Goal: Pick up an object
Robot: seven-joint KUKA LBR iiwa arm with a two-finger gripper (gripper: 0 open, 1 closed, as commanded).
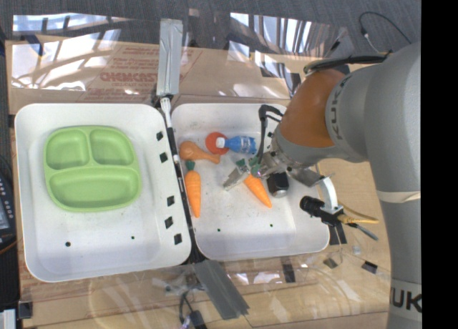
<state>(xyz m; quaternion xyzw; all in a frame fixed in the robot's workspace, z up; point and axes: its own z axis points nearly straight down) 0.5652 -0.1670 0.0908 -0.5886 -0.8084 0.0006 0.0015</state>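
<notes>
Carrot [258, 190] (orange) lies touching the gripper [239, 175], its fingers spread apart.

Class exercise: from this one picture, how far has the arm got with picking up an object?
Done: the gripper is down in the right bin, at the top of one carrot. In hand: nothing visibly lifted. Left: grasping and raising something; the other carrot lies untouched.

green tray [91, 170] in L bin [36, 234]
</notes>
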